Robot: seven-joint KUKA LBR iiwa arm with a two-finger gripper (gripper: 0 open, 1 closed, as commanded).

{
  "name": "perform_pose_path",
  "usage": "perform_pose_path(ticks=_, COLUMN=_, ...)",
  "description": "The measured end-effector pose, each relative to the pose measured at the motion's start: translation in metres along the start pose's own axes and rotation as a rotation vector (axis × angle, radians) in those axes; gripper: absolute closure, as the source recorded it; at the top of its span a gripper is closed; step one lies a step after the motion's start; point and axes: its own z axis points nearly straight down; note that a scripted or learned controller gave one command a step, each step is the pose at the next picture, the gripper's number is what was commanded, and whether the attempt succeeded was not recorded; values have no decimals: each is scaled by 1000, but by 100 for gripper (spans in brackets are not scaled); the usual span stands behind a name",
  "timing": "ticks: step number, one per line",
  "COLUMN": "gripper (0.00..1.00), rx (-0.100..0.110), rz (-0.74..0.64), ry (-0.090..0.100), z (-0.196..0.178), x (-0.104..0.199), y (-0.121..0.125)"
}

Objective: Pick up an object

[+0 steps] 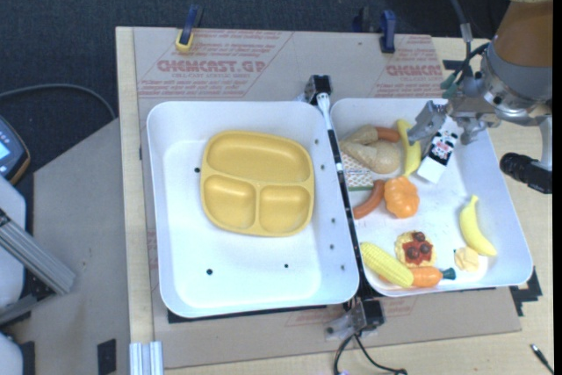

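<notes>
Yellow divided tray (257,183), white bins (176,268), orange pepper (401,198)

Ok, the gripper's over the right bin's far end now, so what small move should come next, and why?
Probably a short straight descent. The gripper hangs above the far part of the shallow white right bin, beside the yellow banana-shaped toy and the pale bread-like toy, with nothing visibly held. Whether its fingers are open is unclear, so check that before lowering.

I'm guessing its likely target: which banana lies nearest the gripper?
The banana beside the gripper, near the bread; the other banana lies alone, lower right.
</notes>
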Motion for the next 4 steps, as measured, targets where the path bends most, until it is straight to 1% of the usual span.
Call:
perform_pose_path(ticks=1, gripper=0, rx=-14, rz=-3, ry=-2, z=-8, x=0, y=2)
perform_pose_path(ticks=2, gripper=0, rx=-10, rz=-2, ry=-1, z=34, x=1, y=3)
perform_pose_path(ticks=4, gripper=0, rx=-12, rz=-3, ry=-1, z=157, x=0, y=5)
